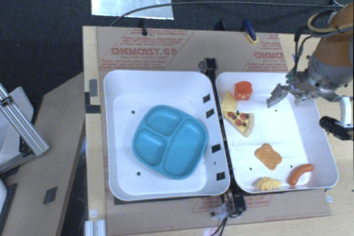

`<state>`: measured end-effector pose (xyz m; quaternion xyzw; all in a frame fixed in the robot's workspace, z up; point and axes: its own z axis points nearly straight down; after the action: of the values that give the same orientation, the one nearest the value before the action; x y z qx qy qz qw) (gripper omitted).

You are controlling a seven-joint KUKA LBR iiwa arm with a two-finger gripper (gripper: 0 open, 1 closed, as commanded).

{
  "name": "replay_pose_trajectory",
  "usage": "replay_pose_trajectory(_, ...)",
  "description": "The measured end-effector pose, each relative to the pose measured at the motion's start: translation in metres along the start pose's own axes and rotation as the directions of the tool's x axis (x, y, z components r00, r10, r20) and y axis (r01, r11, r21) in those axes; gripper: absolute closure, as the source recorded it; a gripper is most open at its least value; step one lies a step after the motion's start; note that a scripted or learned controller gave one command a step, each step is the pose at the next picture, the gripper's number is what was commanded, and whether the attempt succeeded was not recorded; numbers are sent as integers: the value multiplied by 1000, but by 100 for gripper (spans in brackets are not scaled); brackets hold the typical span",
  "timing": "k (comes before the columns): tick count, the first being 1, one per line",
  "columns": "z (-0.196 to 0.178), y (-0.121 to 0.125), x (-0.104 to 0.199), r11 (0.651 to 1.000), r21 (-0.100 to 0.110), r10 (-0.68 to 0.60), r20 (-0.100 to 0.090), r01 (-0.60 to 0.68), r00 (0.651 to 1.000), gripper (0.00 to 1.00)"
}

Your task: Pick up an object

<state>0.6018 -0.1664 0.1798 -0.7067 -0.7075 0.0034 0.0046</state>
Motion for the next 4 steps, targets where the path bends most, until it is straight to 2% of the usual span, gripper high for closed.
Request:
replay_pose_trajectory(1, -8, 3, 0, 1000, -13, -3, 2, 3, 1000, 0)
replay_pose_trajectory(3, 97, -3, 2, 1000, -12, 0, 3, 0, 1000, 0)
replay_pose_trajectory(4, 84, -3, 2, 1000, -16, 0, 3, 0, 1000, 100)
